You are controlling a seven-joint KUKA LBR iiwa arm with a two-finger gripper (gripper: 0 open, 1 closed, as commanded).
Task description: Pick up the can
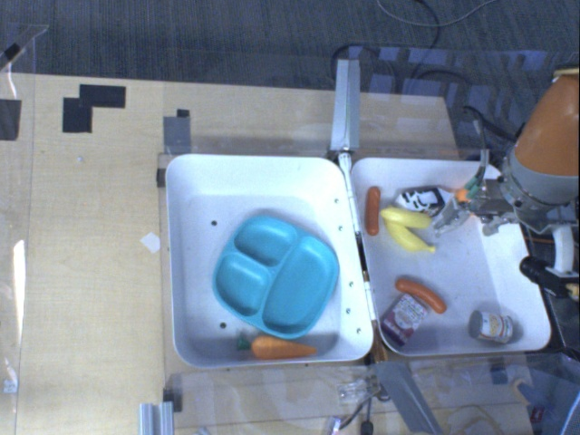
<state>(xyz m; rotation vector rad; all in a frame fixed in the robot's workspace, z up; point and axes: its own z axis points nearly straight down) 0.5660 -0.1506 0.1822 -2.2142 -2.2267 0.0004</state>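
Note:
A small silvery can [492, 325] with a pale label lies in the front right corner of the right bin [507, 270]. A dark red can-like container [404, 319] lies at that bin's front left, touching a sausage [421, 294]. My gripper [450, 214] reaches in from the right over the back of the right bin, beside the yellow bananas [408, 228] and a black-and-white object [422, 198]. It is well behind both cans and touches neither.
A second sausage [372, 209] lies along the right bin's left wall. The left bin [190, 243] holds a blue divided plate [276, 275] and a carrot [282, 348] at its front. The arm's orange band [551, 134] hangs over the right bin's far right.

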